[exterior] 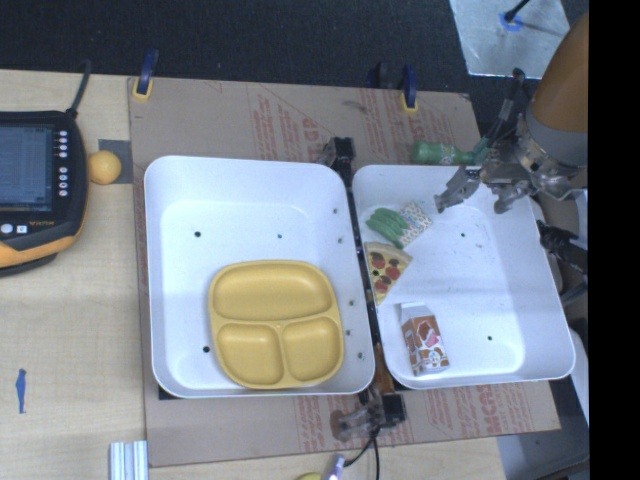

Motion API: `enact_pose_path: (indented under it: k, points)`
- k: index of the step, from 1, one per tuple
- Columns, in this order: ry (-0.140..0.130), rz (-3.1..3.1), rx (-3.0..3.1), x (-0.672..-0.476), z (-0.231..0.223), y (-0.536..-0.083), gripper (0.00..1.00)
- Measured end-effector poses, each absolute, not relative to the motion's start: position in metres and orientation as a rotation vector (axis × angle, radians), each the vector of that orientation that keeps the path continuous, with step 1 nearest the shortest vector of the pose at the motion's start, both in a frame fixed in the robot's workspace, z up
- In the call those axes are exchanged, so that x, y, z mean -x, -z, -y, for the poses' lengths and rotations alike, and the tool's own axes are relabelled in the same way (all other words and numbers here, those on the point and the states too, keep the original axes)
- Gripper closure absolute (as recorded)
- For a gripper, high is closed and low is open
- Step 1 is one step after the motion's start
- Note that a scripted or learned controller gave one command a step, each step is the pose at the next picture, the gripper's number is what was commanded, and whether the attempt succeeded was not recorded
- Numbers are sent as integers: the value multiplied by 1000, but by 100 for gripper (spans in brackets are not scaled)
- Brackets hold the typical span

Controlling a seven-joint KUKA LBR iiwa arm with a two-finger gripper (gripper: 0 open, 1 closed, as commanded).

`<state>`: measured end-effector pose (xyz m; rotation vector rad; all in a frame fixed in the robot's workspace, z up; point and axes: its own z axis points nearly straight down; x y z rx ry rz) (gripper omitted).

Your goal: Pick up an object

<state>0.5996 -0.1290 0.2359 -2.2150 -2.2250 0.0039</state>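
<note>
Gripper (pixel 470 190) hovering, fingers apart and empty, near right bin's (pixel 520 298) back edge; green pod (pixel 386 225), pizza slice (pixel 385 266), carton (pixel 424 339) lying along its left wall, carton's long axis running front-to-back.

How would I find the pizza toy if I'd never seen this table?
Look in the right bin, along its left wall. The pizza slice lies there, below a green toy and above a brown carton. It is the only triangle, yellow-orange with red dots.
</note>
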Motion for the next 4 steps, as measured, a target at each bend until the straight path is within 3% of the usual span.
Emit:
enact_pose_path:
  k: [1,2,3,4]
  points:
    - [-6,2225,2214,-539,147,-160,0]
    - [-4,2224,2213,-482,104,-94,0]
    - [-2,2224,2219,-516,180,-223,0]
    - [-1,2224,2216,-628,144,-230,0]
